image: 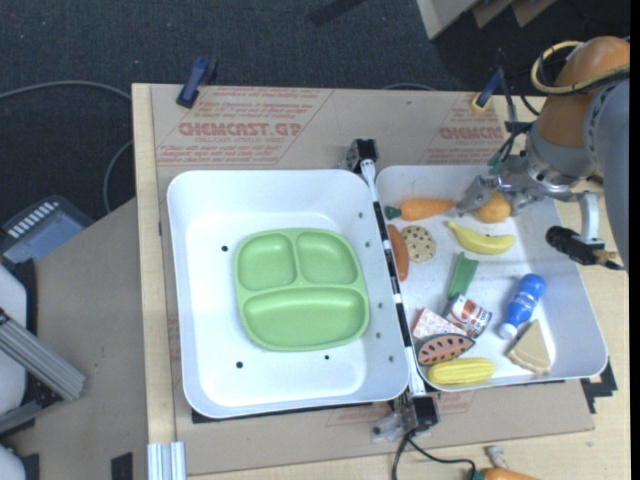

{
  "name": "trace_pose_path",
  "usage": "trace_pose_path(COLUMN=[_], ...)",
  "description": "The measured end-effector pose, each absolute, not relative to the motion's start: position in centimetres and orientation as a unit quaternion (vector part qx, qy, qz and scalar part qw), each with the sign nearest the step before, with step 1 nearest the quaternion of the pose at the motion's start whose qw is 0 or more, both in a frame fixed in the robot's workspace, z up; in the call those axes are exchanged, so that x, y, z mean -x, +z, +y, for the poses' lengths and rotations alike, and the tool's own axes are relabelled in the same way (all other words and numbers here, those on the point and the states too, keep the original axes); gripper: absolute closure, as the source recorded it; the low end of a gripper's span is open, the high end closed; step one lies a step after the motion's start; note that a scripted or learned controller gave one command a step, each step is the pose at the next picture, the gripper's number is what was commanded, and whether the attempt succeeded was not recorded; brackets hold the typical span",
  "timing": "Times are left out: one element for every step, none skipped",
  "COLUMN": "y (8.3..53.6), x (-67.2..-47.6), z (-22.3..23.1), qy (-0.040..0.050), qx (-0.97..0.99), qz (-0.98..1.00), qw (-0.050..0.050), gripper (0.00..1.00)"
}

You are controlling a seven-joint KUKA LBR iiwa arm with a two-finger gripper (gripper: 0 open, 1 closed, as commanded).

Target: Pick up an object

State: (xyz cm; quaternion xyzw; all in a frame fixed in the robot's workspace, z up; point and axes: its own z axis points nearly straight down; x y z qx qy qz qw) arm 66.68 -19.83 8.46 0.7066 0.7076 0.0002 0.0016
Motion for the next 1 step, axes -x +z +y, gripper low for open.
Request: trace_pose_path(y=[9.6], x=[-66.78], z=[-19.89], qy=[0.0002], qx=[-0.706], qz=[0.708], qw=[0.004], gripper=[1.0])
